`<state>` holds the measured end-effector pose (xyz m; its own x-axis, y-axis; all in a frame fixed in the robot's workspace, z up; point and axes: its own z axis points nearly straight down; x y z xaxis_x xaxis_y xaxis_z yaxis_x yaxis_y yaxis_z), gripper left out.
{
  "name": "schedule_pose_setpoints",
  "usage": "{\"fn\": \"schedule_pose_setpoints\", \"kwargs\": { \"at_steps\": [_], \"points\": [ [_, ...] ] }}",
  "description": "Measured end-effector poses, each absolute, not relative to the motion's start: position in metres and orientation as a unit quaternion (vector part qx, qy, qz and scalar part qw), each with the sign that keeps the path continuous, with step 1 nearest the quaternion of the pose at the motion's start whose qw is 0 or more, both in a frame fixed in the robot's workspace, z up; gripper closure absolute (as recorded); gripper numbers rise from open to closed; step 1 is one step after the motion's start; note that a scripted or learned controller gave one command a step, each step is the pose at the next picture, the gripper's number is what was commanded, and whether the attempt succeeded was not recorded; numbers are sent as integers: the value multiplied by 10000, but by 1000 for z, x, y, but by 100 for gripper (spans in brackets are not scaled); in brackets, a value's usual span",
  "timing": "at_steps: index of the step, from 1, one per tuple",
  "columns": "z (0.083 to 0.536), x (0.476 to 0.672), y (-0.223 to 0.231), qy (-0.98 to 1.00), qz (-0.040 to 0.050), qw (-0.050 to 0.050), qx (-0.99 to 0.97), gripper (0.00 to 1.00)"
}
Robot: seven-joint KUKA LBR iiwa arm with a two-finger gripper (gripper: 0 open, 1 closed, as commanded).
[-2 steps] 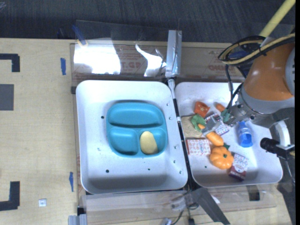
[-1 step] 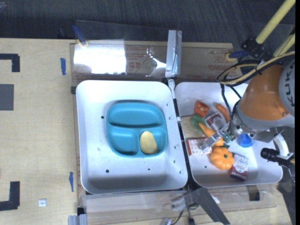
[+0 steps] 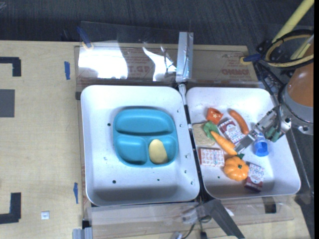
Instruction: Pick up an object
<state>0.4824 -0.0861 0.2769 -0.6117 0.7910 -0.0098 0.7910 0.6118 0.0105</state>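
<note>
The gripper (image 3: 247,142) is seen low in the right bin (image 3: 286,180), amid crowded toy food; whether it is spread or pinching cannot be told. A carrot (image 3: 223,142) and a blue cap (image 3: 260,148) lie just beside it, a small pumpkin (image 3: 236,168) near. A neighbouring item could be nudged aside, or two caught together, given such tight packing.

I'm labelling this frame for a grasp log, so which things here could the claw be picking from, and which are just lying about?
Belonging to the job, all in the right bin:
claw
carrot
pumpkin
sausage
blue cup
red pepper
small packets

Lying about, in the left bin:
blue divided tray
yellow egg-shaped piece in the tray
</note>
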Motion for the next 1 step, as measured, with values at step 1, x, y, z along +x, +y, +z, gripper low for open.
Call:
{"fn": "schedule_pose_setpoints", "kwargs": {
  "at_steps": [1],
  "points": [
    [183,511,-72,8624,-9,-29,5062,0]
  ]
}}
